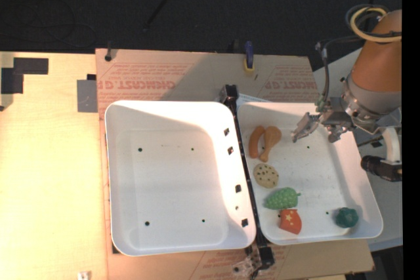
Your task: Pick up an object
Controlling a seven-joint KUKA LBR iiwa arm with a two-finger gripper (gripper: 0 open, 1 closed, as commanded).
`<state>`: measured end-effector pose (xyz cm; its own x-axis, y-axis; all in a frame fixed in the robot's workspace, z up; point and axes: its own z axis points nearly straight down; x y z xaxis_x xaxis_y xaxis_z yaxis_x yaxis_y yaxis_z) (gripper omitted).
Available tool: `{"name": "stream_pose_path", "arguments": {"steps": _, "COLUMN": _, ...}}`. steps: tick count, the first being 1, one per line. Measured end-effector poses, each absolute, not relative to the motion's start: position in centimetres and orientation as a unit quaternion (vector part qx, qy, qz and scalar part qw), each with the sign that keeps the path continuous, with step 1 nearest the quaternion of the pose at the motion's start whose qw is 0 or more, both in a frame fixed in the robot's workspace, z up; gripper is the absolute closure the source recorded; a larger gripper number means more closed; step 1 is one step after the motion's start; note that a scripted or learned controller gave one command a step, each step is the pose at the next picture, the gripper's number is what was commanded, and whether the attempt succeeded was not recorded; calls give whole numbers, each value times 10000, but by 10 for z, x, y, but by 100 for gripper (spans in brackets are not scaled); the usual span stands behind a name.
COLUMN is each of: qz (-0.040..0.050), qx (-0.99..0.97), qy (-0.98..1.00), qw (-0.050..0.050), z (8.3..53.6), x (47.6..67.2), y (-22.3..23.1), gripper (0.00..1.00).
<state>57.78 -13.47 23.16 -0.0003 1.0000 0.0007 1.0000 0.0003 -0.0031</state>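
Gripper (319, 126) hung over the right white bin (367, 197), its opening unreadable; nearest target, the orange drumstick-shaped toy (264, 140), lay leftward touching nothing else; an off-centre descent risked glancing it aside.

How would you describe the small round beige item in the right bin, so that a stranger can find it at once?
Look at the right shallow white bin, along its left side. Below the orange drumstick-shaped toy and above the bumpy green toy lies the flat round beige cracker-like disc. It alone is pale and speckled with dark dots.
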Motion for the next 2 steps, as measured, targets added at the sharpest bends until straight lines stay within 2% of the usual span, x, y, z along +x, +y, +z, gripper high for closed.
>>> {"name": "stream_pose_path", "arguments": {"steps": 1, "qz": 10, "qx": -7067, "qy": -7075, "qw": 17, "z": 241, "x": 578, "y": -135, "gripper": 100}}
{"name": "stream_pose_path", "arguments": {"steps": 2, "qz": 37, "qx": -7080, "qy": -7062, "qw": 54, "z": 177, "x": 524, "y": -153, "gripper": 100}}
